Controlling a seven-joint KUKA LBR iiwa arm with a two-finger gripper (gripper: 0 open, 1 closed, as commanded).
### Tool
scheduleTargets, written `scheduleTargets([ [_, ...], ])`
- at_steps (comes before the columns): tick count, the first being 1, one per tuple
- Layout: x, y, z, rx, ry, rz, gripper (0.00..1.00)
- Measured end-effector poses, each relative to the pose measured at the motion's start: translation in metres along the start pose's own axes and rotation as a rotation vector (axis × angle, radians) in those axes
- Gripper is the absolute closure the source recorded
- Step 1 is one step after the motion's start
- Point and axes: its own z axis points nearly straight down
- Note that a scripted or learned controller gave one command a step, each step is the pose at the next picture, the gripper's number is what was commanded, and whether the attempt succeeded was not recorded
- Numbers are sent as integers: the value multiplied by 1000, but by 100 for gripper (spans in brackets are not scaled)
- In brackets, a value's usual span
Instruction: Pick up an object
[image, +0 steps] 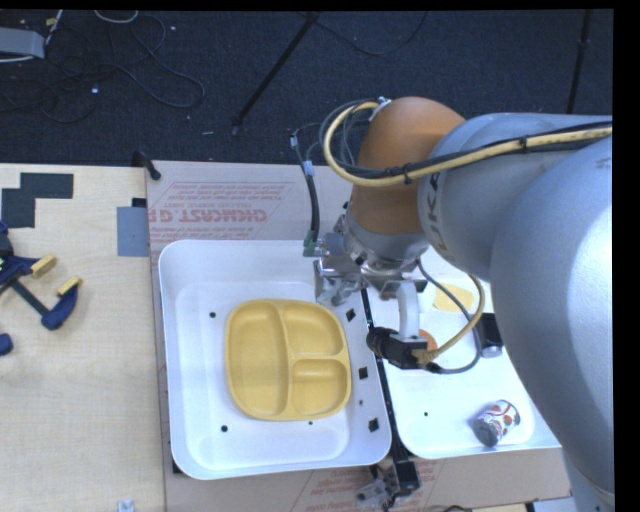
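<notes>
I cannot tell whether the jaws are open or closed from this slanted overhead view; the metal parts below the wrist sit over the upper right corner of the left bin (180, 300), close to the wall it shares with the right bin (440, 440). I see nothing clearly held there. The arm (520, 200) comes in from the right of the frame, its orange band (400, 160) just above that spot.

Just below and left of the jaws, a yellow divided plate (288, 360) lies flat in the middle of the left bin, three compartments facing up. In the right bin, a small crumpled silver-and-red object (497, 420) lies near the lower right corner, and a flat yellow piece (455, 297) shows partly near the top.

Both bins rest on a cardboard sheet (230, 205) with red print. At the far left of the counter (80, 400) lie blue clamps (45, 295).
</notes>
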Motion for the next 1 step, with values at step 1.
scheduleTargets([
  [1, -1, -1, 0, 1, -1, 0, 0],
])
